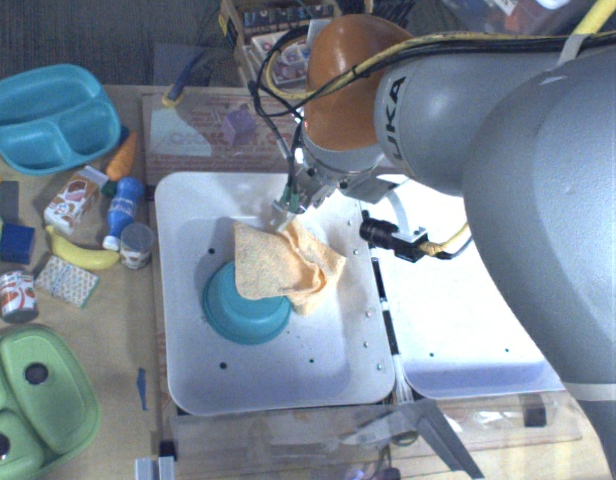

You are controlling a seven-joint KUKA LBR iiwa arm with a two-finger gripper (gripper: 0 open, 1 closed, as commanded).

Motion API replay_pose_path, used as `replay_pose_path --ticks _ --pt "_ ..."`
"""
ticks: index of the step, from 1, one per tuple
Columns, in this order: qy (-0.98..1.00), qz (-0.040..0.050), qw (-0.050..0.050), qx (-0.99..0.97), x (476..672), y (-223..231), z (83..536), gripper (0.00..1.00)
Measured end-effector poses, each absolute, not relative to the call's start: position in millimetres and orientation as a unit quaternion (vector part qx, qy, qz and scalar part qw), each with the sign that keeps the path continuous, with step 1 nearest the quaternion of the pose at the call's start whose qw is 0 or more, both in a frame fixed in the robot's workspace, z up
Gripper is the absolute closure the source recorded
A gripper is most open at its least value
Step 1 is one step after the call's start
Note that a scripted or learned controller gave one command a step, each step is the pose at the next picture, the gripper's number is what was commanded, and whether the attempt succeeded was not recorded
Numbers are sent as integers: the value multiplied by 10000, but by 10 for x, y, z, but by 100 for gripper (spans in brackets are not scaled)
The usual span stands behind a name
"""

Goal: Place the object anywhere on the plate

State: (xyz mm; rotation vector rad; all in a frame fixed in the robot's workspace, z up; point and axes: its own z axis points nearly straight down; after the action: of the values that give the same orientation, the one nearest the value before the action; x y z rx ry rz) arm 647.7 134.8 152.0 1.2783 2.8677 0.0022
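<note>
**Cloth draped half over the plate, grip in doubt**

Starting at the left of the left bin [188,368]: the blue plate [243,308] sits near the bin's middle, a little toward the left wall, and the yellow-orange cloth [278,263] lies with its left part over the plate's far rim while the rest trails off to the right onto the bin floor. Moving right, the gripper [288,206] is down at the cloth's far corner, near the bin's far edge. Whether the fingers are spread or pinching fabric, I cannot tell; they are tiny and dark here. The risk, as I read it: a thin pinch on one corner could slip, or a pull could drag the cloth off the rim, even shove the plate. Hidden: the plate's far rim under the cloth, and much of the right bin [468,368] beneath the arm.
</note>
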Motion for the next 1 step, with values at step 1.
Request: replay_pose_path --ticks 1 --pt "9599 12 18 2804 6181 965 1380 100"
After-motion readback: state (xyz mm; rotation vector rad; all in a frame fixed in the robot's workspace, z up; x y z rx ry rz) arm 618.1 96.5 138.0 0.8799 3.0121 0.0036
